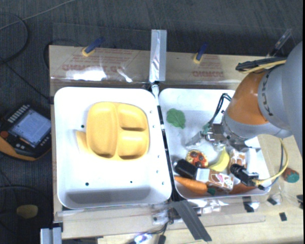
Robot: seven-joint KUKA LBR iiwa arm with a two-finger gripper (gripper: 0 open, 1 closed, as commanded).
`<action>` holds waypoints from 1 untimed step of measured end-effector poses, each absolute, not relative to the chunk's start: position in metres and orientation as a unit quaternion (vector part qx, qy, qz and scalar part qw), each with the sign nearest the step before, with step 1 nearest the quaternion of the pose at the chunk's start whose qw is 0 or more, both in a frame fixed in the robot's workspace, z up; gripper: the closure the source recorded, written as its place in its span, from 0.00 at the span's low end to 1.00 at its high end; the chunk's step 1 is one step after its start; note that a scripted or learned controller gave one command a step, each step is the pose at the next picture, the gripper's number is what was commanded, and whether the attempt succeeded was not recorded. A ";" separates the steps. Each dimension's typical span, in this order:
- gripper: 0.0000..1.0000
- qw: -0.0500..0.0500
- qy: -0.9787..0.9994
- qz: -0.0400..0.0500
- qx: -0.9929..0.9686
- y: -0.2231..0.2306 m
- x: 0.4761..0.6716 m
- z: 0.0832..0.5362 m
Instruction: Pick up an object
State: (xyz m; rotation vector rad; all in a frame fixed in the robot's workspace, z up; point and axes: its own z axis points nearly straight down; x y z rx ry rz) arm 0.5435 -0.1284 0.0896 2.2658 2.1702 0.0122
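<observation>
Although the gripper is lowered into the right bin, its opening cannot be told and nothing is seen lifted, so the pick is judged unfinished, with the banana lying just below it.

The arm is a thick, rounded tube of smooth grey, with a broad orange band wrapped around it above the wrist; dark lettering, too small to read, runs along the grey shell beside the band. A thin black cable loops out from the wrist, and a yellow cable curves below. The gripper is small, metallic and dark-jointed.
</observation>
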 end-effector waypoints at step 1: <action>0.00 0.007 0.739 0.007 0.673 -0.155 0.502 0.091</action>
